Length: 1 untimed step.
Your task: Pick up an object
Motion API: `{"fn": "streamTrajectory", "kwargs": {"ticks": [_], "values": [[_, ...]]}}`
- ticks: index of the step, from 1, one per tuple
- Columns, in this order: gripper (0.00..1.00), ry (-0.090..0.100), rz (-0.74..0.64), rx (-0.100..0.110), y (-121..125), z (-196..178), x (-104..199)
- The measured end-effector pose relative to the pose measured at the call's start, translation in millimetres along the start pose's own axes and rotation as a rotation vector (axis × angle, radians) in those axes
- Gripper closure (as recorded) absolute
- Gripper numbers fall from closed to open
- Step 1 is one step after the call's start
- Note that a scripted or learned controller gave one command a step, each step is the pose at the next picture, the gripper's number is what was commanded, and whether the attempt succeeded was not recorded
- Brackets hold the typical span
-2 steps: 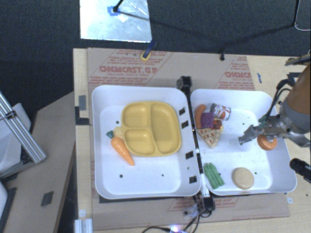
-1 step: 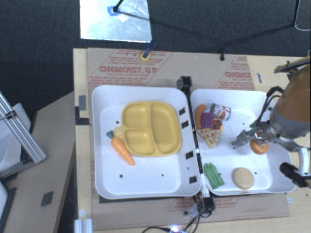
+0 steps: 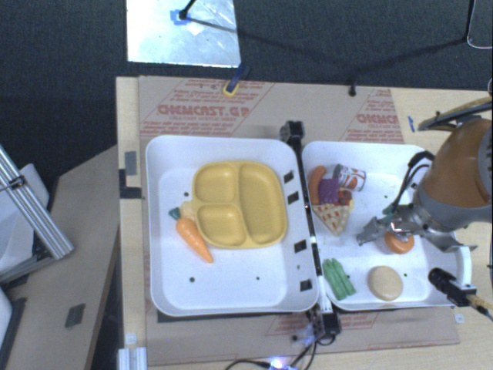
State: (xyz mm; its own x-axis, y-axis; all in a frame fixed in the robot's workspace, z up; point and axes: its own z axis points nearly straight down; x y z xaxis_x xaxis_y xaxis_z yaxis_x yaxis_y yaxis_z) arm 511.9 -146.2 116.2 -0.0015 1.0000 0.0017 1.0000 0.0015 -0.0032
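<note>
The right bin point(image 3: 362, 156) holds several toy foods. An orange round piece point(image 3: 398, 244) lies right under my gripper point(image 3: 380, 232), which hangs low over the bin's right half; the wrist hides part of the piece. A waffle wedge point(image 3: 333, 216) lies just left of the gripper. Behind the wedge are a purple piece point(image 3: 330, 190), an orange sausage point(image 3: 316, 183) and a red-and-white pack point(image 3: 353, 179). Near the front wall lie a green vegetable point(image 3: 337, 277) and a beige roll point(image 3: 385, 282).
The left bin point(image 3: 166, 284) carries a yellow divided plate point(image 3: 237, 204) with a toy carrot point(image 3: 193, 238) at its left side. A black divider point(image 3: 306, 214) runs between the bins. The grey arm with its orange band point(image 3: 462, 168) comes in from the right.
</note>
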Motion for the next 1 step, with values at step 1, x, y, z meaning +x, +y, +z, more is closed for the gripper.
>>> {"fn": "streamTrajectory", "kwargs": {"ticks": [1], "values": [[0.00, -0.001, 0.001, -0.008, 2.8, 26.5, 0.0]]}}
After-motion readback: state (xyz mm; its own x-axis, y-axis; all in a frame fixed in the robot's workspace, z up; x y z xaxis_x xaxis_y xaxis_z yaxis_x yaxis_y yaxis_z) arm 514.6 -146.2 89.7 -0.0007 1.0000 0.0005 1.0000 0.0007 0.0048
